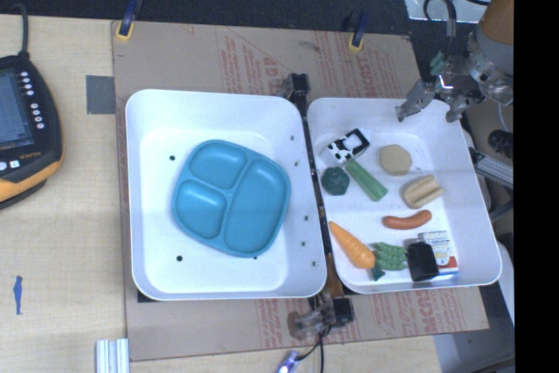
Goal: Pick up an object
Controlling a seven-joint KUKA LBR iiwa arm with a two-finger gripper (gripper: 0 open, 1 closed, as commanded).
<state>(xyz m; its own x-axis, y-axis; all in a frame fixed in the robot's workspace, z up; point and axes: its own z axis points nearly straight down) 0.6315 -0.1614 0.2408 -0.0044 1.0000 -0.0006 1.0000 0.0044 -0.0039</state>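
Note:
My gripper (433, 107) hangs over the far right corner of the right bin (472, 188), open, with nothing between its fingers. Below it in that bin lie a round tan cookie (395, 159), a bread roll (421, 189), a red sausage (407, 220), a green stick (366, 179), a dark green ball (334, 181), a black-and-white cow toy (348, 146), an orange carrot (353, 245) with a green top, and a black block (422, 261) on a small box. The cookie is the closest to the gripper, a little ahead and to the left of it.
The left bin (148, 188) holds a blue divided plate (231, 197). A teach pendant (22, 127) lies on the bench at the far left. Clamps (127, 17) hold the cardboard at the back edge. Cables and the arm's wrist (489, 57) fill the upper right.

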